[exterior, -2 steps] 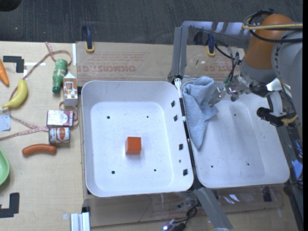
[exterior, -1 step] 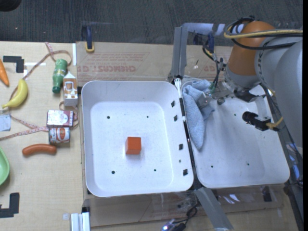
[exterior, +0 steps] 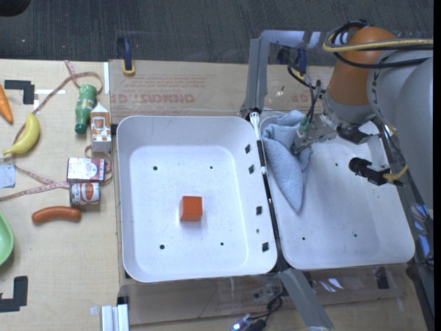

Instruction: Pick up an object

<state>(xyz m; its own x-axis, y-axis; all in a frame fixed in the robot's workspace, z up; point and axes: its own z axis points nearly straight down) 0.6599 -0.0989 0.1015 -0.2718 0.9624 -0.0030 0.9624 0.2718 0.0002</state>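
From above the bench, the grey arm with its orange band (exterior: 353, 64) reaches in from the right and bends down over the upper left corner of the right-hand shallow white bin (exterior: 358, 243). Its two-finger gripper (exterior: 303, 142) is down at a crumpled pale blue cloth (exterior: 286, 161), which is heaped in that corner and trails down along the bin's left wall. The gripper's tip sits right on the upper part of the cloth, touching or pressed into its folds; whether it is open or has closed on the fabric I cannot tell, since cables and the wrist block the tip.

The other loose thing in the bins is a small orange cube-shaped block (exterior: 191, 208), lying alone near the middle of the left-hand shallow white bin (exterior: 138, 254), well apart from the gripper and across the wall between the two bins.

To the left of the bins, on the wooden tabletop (exterior: 55, 267), lie a yellow banana (exterior: 24, 135), a green bottle (exterior: 85, 106), a small white carton (exterior: 100, 131), a red and white can (exterior: 85, 194) on its side and a reddish sausage-shaped toy (exterior: 56, 215).
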